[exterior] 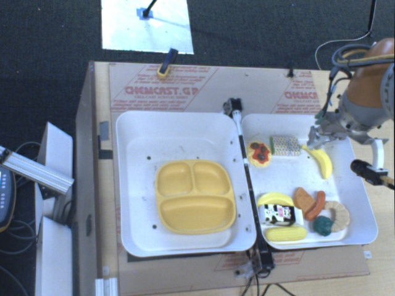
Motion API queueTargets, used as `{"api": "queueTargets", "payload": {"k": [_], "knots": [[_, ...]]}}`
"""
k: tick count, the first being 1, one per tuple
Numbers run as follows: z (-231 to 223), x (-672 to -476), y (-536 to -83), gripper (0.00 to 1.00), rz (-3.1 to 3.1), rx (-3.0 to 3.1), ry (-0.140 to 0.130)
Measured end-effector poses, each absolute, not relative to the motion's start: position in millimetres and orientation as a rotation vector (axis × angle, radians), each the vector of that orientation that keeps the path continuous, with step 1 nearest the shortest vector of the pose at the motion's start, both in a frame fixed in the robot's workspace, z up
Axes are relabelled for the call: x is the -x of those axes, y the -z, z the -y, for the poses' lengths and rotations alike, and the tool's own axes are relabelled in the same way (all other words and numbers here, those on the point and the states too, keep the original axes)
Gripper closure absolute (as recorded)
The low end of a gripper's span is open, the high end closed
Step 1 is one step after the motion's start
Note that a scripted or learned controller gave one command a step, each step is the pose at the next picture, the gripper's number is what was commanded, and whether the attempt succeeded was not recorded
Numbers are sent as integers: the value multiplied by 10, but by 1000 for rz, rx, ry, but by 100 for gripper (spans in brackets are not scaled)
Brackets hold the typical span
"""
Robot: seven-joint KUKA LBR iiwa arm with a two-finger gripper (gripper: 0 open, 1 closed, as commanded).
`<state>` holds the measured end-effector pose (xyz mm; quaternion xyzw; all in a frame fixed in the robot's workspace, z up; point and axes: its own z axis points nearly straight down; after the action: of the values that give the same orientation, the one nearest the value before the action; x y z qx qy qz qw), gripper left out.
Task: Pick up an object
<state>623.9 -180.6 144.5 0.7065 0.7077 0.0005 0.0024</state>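
Camera view: the grey two-finger gripper (316, 138) hangs low over the back of the right shallow white bin (364, 209), its tip just beside the upper end of the curved yellow plastic banana (322, 161). Whether it is open or closed cannot be told from here, and nothing can be seen gripped, so the pick looks not yet done; a grasp and a lift are still left. The banana, the likeliest target, lies in the bin between a grey ridged grater-like piece (286, 145) and the bin's right wall. The left shallow white bin (136, 134) bears a yellow three-compartment plastic plate (195, 196). Red print on the bench sheet (185, 82) reads "CHEMCAST GP"
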Motion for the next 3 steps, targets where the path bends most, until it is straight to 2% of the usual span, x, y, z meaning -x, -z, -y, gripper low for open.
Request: {"api": "queueTargets", "payload": {"k": [1,2,3], "knots": [[1797,-6238,-1439,0,-2222,-2216,-2],[2070,-6080,-838,0,-2222,-2220,1],[2073,-6097,-958,100,-2220,-2215,-3]]}}
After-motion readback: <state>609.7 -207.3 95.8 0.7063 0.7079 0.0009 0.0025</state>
